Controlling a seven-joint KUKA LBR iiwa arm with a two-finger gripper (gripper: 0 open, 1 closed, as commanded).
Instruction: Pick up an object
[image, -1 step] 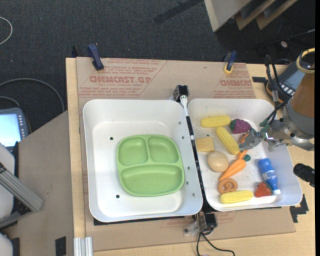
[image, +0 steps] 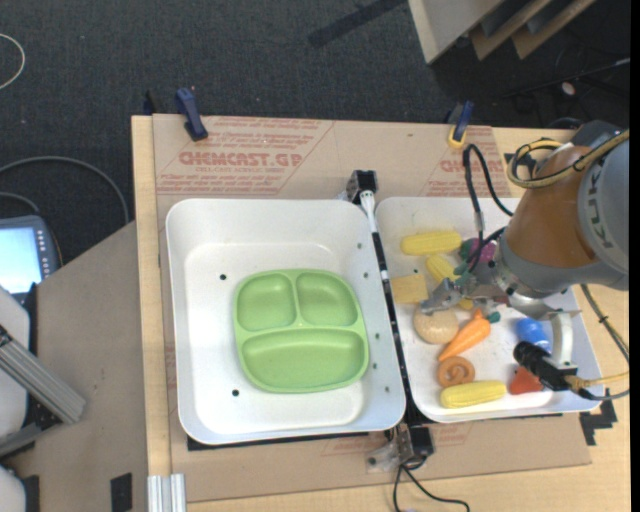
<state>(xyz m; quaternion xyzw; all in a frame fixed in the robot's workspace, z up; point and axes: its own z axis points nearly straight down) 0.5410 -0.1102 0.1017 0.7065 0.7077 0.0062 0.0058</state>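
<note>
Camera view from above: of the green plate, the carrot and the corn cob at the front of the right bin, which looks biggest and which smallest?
1. Green plate, by far the largest.
2. Corn cob and carrot look about alike; I would not rank them.

The arm (image: 575, 220) is bulky and rounded, its shell grey with a broad orange band wrapping it above the wrist. Part of a dark letter shows on the grey casing at the far right. Black cables (image: 480, 185) loop along its far side, with a yellowish loop among them. Its gripper (image: 462, 290) is small, metallic grey, with a purple-and-green fitting beside it.
</note>
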